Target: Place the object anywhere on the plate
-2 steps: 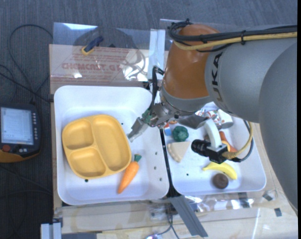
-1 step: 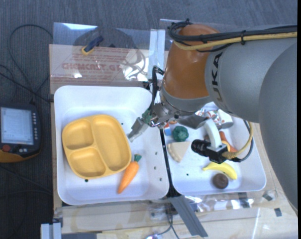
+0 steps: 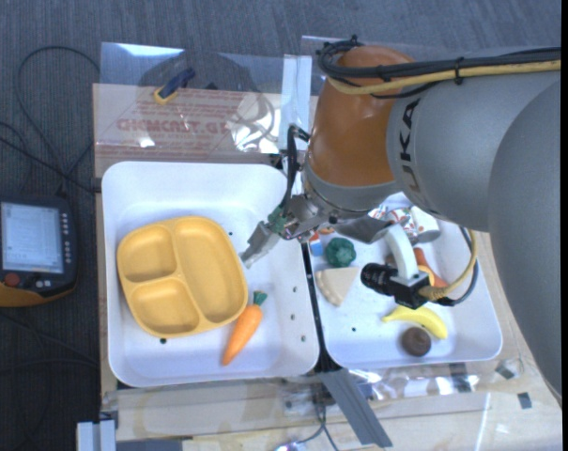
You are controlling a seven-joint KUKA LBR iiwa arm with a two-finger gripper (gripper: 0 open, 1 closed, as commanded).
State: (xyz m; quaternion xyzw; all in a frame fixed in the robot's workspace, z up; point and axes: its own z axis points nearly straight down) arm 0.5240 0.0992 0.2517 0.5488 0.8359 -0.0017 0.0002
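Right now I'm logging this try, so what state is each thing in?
Yellow plate: upright in the left bin, nothing on it.
Toy carrot: lying in the left bin beside the plate.
Gripper: over the left bin beside the plate's right edge.
Banana: lying in the right bin.
Green toy: resting in the right bin.

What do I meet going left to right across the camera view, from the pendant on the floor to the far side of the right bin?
Teach pendant → yellow divided plate → toy carrot → gripper → cheese wedge → banana.
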